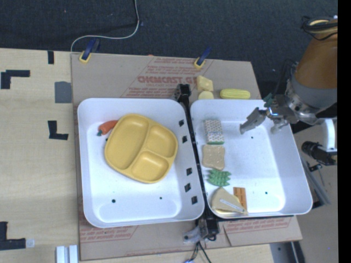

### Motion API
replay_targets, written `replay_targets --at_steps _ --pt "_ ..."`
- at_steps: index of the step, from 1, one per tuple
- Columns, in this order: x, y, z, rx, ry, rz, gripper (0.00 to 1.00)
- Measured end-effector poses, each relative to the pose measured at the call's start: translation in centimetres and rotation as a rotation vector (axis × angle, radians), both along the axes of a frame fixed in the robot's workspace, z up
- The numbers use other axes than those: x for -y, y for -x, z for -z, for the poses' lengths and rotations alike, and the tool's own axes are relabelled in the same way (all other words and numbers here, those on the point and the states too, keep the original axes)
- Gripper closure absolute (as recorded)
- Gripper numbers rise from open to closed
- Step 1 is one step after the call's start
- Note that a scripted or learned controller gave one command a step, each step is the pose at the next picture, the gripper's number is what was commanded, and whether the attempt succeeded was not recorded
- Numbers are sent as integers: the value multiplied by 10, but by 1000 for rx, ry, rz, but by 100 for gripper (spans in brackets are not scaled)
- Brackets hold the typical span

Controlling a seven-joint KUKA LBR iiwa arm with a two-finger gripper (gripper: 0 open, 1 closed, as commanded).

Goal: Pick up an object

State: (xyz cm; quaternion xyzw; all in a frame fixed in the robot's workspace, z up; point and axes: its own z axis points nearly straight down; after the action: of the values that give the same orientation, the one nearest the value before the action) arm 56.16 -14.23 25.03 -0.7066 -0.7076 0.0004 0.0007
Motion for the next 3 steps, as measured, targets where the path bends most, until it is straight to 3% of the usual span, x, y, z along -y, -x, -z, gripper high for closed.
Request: replay_targets --at_steps 1,2,3 --pt "-47 -26 139 -10 -3 -4 0" --pt "-37 -78 168 2 1 -2 0" --pt "-44 -107 166 -1 0 -2 0"
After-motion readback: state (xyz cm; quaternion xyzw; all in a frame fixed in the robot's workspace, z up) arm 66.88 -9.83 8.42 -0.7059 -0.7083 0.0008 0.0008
